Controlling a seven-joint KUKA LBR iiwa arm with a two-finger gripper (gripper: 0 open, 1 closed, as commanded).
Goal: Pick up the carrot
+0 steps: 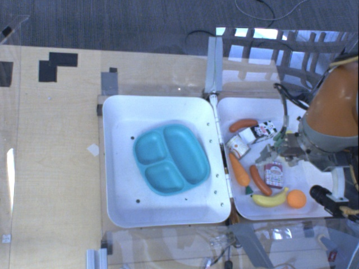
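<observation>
1. Below on the pale wooden counter (50, 167) stand two shallow white bins with rounded corners, side by side.
2. The left bin (120, 206) holds a smooth turquoise plate (171, 158) with three compartments.
3. The carrot (239, 170) lies in the right bin (238, 203), near its left wall; it is long, orange and tapered, lying at a slant, with the green end pointing to a yellow curved banana (270, 199).
4. Just beside the carrot, on its right, lies a red-orange sausage (260, 180), and another one (243, 125) lies near the top of the bin.
5. A round orange fruit (296, 199) is touching the tip of the banana.
6. A small dark red packet (274, 175) lies under the hand (279, 150), which hangs over the middle of the right bin, apart from the carrot.
7. The hand's metal fingers are blurred, so I cannot tell if it is released or clenched.
</observation>
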